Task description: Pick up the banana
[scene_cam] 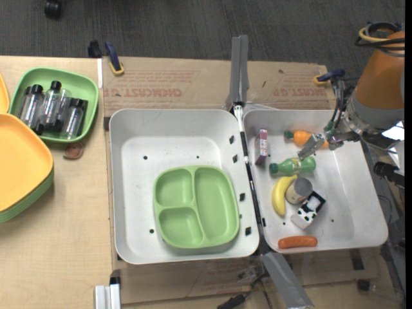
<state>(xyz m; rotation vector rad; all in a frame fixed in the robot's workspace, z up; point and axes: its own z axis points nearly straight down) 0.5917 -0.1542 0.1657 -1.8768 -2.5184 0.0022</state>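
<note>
Here, the banana (pixel 279 196) lay in the right bin (pixel 351 172), left of centre, just beside a small can (pixel 299 190), below a green bottle (pixel 293 167). End effector (pixel 310 147) hung over the bin's upper part, near an orange toy (pixel 300 136); whether open or closed, could not tell. A green tray (pixel 196 206) sat in the left bin (pixel 129 172).

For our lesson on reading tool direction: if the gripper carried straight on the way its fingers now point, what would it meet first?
The gripper slants down and toward the picture's left, so it would probably meet the green bottle first. The banana lies further along, beyond the bottle. Depth is hard to judge from this single view.
</note>
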